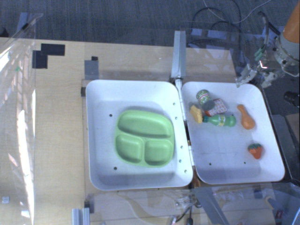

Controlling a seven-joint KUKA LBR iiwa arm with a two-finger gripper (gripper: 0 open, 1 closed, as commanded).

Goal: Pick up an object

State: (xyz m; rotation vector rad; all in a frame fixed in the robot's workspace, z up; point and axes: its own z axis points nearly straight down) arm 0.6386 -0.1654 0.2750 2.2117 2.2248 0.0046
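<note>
— nearest the lens, what lay at the bottom of the bench?

— both white bins' front rims. left bin (pixel 93 125) held a green divided tray (pixel 143 137) with three compartments, lying flat near the middle. right bin (pixel 276 170) had the small things in it.

— and the claw?

— gripper (pixel 255 76) hung at the right bin's far right corner, about over the rim, below the grey wrist and orange band. its two fingers stood apart, fairly wide, with nothing between them. whether the tips touched the rim, i couldn't tell.

— where were the objects to pick?

— a cluster sat in the far half of the right bin, towards the divider: a green-and-white can (pixel 203 96), a grey checked piece (pixel 215 107) just beside it, a yellow piece (pixel 196 113) near the divider, and a green bottle (pixel 220 121) lying on its side along the front of the group. those four were touching or nearly so. an orange gourd-shaped toy (pixel 245 117) lay apart to the right, closest to the claw. a strawberry (pixel 254 150) sat alone nearer the front right.

— anything in the way?

— cables (pixel 225 13) looped behind the bin, and a metal post (pixel 178 55) stood at the divider's far end.
</note>
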